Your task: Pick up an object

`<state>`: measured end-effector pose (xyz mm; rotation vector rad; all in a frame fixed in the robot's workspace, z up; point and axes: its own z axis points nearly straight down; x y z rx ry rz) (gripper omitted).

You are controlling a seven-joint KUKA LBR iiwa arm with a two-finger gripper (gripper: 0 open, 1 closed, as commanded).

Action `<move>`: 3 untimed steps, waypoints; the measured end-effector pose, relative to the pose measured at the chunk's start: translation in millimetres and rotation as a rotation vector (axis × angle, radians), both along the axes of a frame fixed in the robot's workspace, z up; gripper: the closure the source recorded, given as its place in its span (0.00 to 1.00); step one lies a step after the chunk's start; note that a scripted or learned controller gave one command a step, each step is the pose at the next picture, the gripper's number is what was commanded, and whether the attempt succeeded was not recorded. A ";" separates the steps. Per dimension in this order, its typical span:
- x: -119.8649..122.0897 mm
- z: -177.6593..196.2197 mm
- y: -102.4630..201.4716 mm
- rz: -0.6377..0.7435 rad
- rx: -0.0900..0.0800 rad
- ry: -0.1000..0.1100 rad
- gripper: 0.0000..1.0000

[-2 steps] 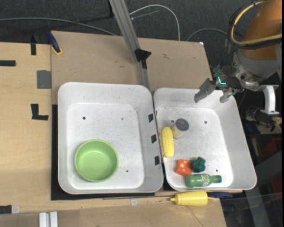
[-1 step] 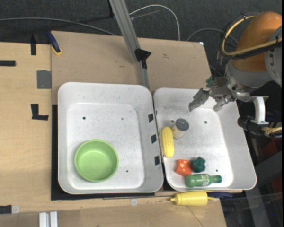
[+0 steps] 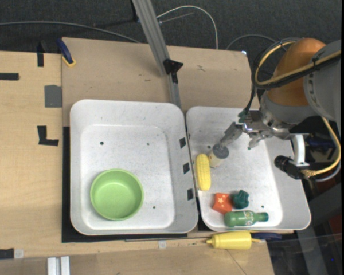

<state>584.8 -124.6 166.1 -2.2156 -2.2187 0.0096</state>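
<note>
Corn cob [image 3: 203, 172] lies just near-left of my gripper [image 3: 219, 152], its long axis running near to far; whether my gripper is spread, I cannot tell.

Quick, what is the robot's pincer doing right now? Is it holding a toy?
Pincer: low in the right bin beside the corn; open, shut or holding something cannot be told.

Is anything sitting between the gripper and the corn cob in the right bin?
Nothing visible does. The gripper hangs right beside the top end of the corn cob, with bare bin floor around them.
</note>
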 end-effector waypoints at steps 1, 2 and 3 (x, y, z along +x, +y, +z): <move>-0.4 -37.6 4.4 0.001 -0.001 -0.011 0.00; -1.6 -30.9 5.3 0.001 0.001 -0.006 1.00; -8.7 15.9 2.0 -0.001 -0.001 -0.011 1.00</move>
